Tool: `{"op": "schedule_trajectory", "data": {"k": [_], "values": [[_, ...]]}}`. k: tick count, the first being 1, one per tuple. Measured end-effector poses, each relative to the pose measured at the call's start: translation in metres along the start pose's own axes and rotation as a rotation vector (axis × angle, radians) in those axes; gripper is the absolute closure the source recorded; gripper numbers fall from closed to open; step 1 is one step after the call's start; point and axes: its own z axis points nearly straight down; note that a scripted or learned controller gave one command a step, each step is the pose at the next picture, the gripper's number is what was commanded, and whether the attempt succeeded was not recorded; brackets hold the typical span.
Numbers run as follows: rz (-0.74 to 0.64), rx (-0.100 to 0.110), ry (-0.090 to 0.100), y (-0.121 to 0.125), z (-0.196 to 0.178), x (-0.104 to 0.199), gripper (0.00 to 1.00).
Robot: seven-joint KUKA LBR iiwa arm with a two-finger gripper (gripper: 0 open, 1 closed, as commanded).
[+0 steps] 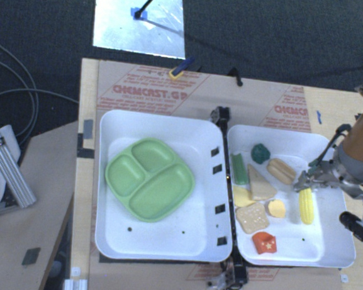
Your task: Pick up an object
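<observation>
jaws [307, 181] over corn [306, 206] top

Even bright overhead light, glare on the foil sheet [141, 16], soft shadows, slightly grainy focus

The cardboard sheet [150, 89] under the bins reads "CHEMCAST GP" in red.

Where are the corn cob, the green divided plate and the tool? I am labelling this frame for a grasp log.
corn cob [306, 206]: camera view, middle of the yellow cob.
green divided plate [149, 179]: camera view, ridge between its compartments.
tool [309, 182]: camera view, the tip just above the cob's upper end.
</observation>
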Motion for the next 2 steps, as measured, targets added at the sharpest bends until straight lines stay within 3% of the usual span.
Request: {"op": "schedule_trajectory", "data": {"k": [1, 2], "values": [[-0.005, 0.000, 0.001, 0.008, -0.074, 0.033, 1.00], [-0.004, 0.007, 0.004, -0.023, -0.111, 0.076, 1.00]]}}
